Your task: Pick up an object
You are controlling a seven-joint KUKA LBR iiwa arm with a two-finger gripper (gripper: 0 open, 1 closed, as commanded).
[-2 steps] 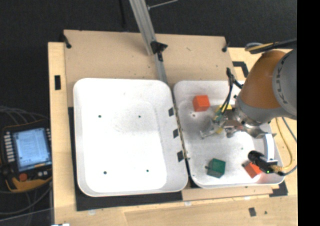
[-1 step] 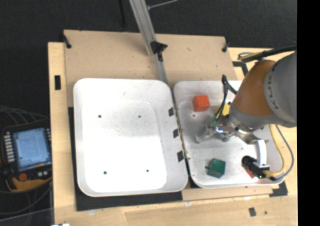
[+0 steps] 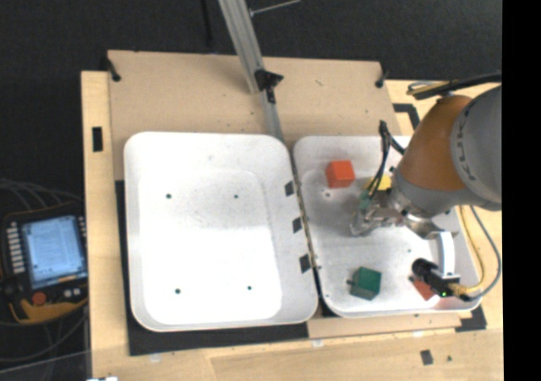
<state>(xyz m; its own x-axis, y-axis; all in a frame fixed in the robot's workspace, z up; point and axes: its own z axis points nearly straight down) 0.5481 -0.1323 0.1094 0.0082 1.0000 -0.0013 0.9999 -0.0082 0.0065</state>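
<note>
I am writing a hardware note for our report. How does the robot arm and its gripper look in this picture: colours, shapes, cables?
The grey robot arm is thick and rounded, with a broad orange band above the wrist. Below it sits a narrower grey metal wrist piece carrying the small metallic two-finger gripper. Yellow and black cables run along the wrist, and a yellow cable loops beside a white bracket.

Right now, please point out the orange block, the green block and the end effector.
orange block [image 3: 340,173], camera view, top face.
green block [image 3: 365,282], camera view, top face.
end effector [image 3: 365,223], camera view, between fingertips.

The arm [image 3: 448,151] hides part of the right bin [image 3: 338,303]; claw [image 3: 365,223] fingers perhaps blurred.
</note>
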